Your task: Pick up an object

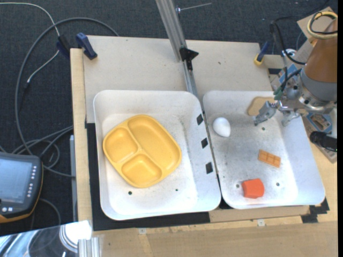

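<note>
At the far left we see a pendant (19, 185) lying on the dark floor, with thin cables (32, 84) looping above it. A blue clamp (86, 45) grips the bench (134, 63) at its upper left corner.

Next comes the left bin (161, 205), where a yellow plate (141, 150) with three compartments lies flat, a little left of the bin's middle. An aluminium bar (170, 20) slants down from the top of the view and ends just above the seam between the two bins.

In the right bin (300, 165) we find three loose things. A white egg (222, 126) sits near the bin's upper left, close to the seam. A red block (253, 188) rests near the lower edge, well apart from the egg. A small orange wafer (269, 158) lies flat between the block and the bin's right side, above and to the right of the block.

The gripper (274, 115) hangs over the upper right part of this bin, to the right of the egg and above the wafer. Its two fingers stand spread apart, and we see nothing between them; none of the three things touches it. The arm (323, 63), with its orange band, reaches in behind it from the right edge.
</note>
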Controlling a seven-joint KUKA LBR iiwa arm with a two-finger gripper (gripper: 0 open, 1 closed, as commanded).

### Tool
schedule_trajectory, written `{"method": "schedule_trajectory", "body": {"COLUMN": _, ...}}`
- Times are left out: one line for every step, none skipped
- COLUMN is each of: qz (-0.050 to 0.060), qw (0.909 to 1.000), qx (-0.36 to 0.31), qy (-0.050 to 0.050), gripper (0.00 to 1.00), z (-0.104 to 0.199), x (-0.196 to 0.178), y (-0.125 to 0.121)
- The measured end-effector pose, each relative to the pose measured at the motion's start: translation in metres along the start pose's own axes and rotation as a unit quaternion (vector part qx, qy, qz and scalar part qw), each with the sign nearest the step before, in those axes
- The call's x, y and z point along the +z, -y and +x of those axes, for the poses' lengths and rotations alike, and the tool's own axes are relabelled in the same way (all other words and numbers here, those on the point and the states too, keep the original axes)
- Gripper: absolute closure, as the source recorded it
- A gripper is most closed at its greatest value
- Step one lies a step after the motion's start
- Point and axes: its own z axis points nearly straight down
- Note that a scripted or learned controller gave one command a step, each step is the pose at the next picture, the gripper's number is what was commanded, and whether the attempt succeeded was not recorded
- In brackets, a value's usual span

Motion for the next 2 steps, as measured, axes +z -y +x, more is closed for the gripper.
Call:
{"method": "schedule_trajectory", "body": {"qz": 0.003, "qw": 1.0, "qx": -0.003, "qy": -0.002, "gripper": 0.0, "z": 0.081, "x": 0.009, "y": 0.056}}
{"method": "schedule_trajectory", "body": {"qz": 0.002, "qw": 1.0, "qx": -0.004, "qy": -0.002, "gripper": 0.0, "z": 0.151, "x": -0.008, "y": 0.09}}
